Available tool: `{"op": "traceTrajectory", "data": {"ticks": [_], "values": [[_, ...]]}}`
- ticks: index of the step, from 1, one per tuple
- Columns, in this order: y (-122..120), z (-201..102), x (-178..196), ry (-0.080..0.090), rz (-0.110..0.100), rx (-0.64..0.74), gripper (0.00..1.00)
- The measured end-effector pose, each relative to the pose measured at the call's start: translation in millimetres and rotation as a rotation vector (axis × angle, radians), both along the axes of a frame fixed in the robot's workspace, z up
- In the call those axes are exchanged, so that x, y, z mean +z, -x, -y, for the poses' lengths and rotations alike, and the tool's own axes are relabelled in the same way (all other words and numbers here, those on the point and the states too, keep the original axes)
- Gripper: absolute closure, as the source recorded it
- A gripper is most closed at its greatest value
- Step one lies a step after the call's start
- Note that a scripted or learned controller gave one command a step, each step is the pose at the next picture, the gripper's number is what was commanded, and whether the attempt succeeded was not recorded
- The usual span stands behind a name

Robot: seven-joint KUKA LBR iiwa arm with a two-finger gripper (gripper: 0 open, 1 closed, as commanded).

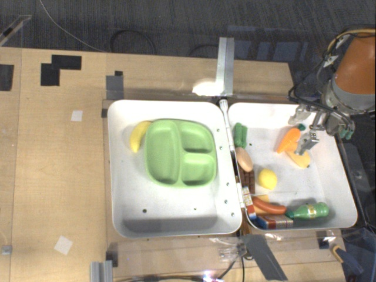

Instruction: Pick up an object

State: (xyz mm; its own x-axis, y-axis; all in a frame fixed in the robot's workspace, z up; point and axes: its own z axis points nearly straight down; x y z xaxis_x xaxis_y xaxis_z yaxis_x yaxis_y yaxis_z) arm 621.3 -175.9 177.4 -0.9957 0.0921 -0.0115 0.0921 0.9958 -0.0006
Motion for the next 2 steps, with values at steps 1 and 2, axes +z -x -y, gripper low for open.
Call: {"op": "traceTrajectory", "data": {"ticks": [1, 2], "values": [[-21, -18, -87, 0.002, 0.005, 0.109, 0.00], [-3, -72, -89, -0.002, 0.002, 0.048, 0.00]]}}
